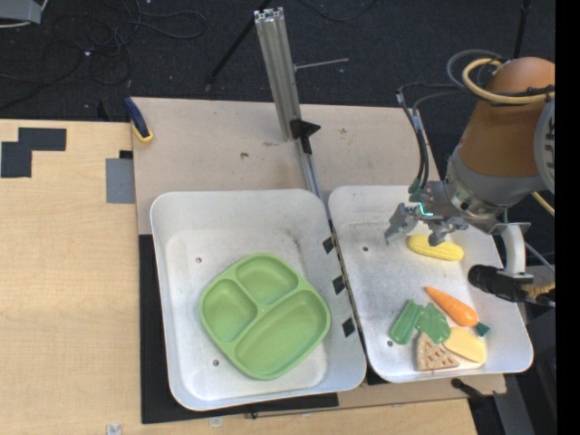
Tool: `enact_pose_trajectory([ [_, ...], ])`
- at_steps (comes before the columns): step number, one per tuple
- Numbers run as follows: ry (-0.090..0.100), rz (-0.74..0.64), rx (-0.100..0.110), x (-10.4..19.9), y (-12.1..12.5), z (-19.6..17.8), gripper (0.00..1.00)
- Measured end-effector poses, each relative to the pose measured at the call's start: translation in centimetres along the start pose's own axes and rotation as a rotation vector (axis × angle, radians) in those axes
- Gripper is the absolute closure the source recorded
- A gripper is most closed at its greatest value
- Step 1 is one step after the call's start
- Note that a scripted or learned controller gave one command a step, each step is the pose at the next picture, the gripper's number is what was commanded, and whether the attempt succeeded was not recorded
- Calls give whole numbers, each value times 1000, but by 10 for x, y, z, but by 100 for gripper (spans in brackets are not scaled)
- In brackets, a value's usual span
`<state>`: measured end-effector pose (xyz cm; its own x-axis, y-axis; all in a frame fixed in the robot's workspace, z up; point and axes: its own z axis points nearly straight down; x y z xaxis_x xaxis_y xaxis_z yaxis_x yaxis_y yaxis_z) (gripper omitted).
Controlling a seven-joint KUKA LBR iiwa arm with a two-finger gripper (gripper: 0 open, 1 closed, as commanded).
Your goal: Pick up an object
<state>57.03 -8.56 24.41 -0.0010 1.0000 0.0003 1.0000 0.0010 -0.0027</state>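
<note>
Reaching in from the right of the camera view, the grey arm [503,143] with its orange band carries the jaws over the far part of the right bin [362,279].

Item 1, the jaws [419,228]: two dark fingers spread apart, released, nothing between them. They hang just beside the toy corn cob, at its left end; contact cannot be told.

Item 2, toy corn cob [436,248]: yellow, lying flat in the right bin's far right part, partly under the wrist.

Item 3, toy carrot [452,306]: orange, lying at a slant near the bin's right wall, nearer the camera than the corn.

Item 4, green toy vegetable [419,323]: lying just left of the carrot, touching the yellow wedge's neighbours in a small cluster.

Item 5, yellow wedge [470,343]: pale yellow, beside the green piece, at the bin's near right corner.

Item 6, waffle-patterned wedge [437,355]: tan with a grid face, at the near edge of the cluster.

Item 7, left bin [181,234]: shallow, white, holding a green divided plate [265,315] with three compartments, set toward the near right.

Item 8, desk [63,270]: light wood surface to the left; an upright aluminium post [279,71] stands behind the bins.
</note>
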Motion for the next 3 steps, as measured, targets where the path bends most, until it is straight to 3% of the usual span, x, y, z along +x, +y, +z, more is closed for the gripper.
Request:
enact_pose_trajectory([
  [1,0,0,-1,0,0,-1,0],
  [3,1,2,8,1,-11,117,0],
])
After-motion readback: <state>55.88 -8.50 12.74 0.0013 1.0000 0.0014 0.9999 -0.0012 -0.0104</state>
